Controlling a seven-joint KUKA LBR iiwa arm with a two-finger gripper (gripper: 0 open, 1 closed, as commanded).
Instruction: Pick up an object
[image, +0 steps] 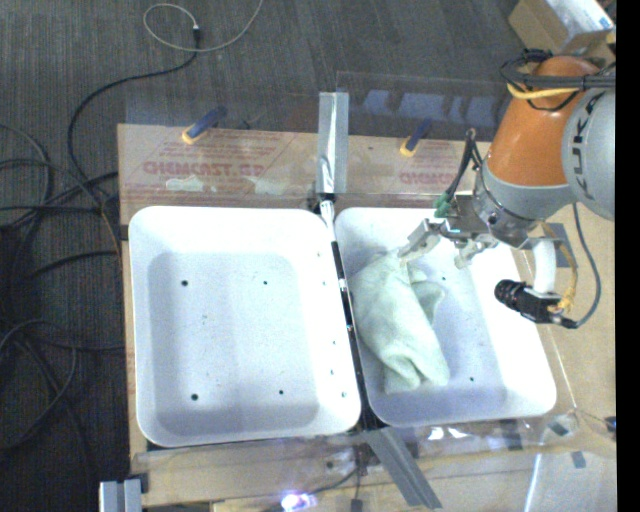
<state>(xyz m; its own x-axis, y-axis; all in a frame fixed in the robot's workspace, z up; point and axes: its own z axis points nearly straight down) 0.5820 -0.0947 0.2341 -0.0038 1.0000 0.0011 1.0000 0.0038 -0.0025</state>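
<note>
Camera view places the two-finger gripper (441, 246) at centre right, fingers spread open and holding nothing, above the right white plastic bin (520, 392); a crumpled pale green cloth (402, 325) lies along that bin's left side

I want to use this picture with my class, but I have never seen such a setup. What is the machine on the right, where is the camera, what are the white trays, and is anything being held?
The camera looks down at a slant on a bench. The machine is a robot arm, grey and orange, reaching in from the right. Its gripper has two fingers, spread apart, above the right bin. In that bin lies a crumpled pale green cloth. One finger is near the cloth's top end, but nothing is between the fingers, so nothing is held. The left bin sits beside it.
</note>
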